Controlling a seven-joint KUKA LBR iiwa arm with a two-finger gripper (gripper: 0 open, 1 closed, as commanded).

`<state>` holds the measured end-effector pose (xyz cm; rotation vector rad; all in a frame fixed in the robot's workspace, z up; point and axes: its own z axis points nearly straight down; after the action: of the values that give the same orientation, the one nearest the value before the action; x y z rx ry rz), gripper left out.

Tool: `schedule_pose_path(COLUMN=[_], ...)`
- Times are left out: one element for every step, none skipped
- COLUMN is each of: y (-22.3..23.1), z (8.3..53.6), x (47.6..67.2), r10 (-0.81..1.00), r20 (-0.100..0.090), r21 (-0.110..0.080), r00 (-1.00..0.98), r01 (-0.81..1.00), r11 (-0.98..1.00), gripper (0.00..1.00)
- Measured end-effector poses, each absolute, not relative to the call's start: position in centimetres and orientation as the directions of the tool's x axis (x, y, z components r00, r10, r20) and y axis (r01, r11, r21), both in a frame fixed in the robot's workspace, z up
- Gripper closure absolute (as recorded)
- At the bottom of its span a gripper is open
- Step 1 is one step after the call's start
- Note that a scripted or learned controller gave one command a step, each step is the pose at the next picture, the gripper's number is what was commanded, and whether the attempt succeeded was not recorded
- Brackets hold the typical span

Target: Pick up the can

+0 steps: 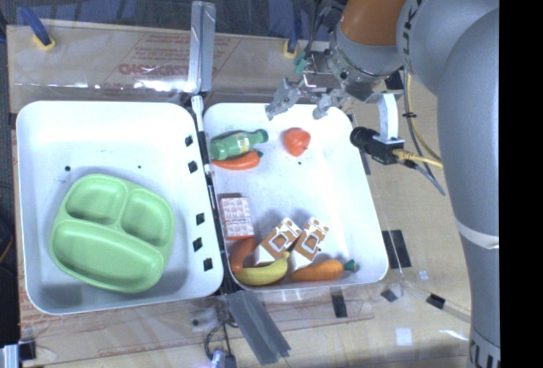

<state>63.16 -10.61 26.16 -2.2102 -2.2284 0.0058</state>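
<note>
Above the right bin's [361,188] far edge, the claw [299,103] hovers, fingers apart and empty, well apart from the probable can [236,216], risking grabbing the tomato [295,141] or green bottle [237,142] instead.

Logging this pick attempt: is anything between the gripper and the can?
Nothing lies on the can, and its upper side is exposed. The bottle and tomato lie in the bin between it and the open gripper, so a low sideways approach could hit them.
</note>
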Motion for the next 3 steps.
schedule_pose_path(y=[-12.4,-11.4,-16.4], z=[17.2,10.1,9.2], x=[58.1,48.8,58.0], r10=[1.0,0.996,0.993], r20=[0.0,0.001,0.0], r21=[-0.005,0.001,-0.002], r00=[-0.022,0.085,0.122], r01=[1.0,0.996,0.993], r11=[0.022,-0.085,-0.122], gripper=[0.0,0.0,0.0])
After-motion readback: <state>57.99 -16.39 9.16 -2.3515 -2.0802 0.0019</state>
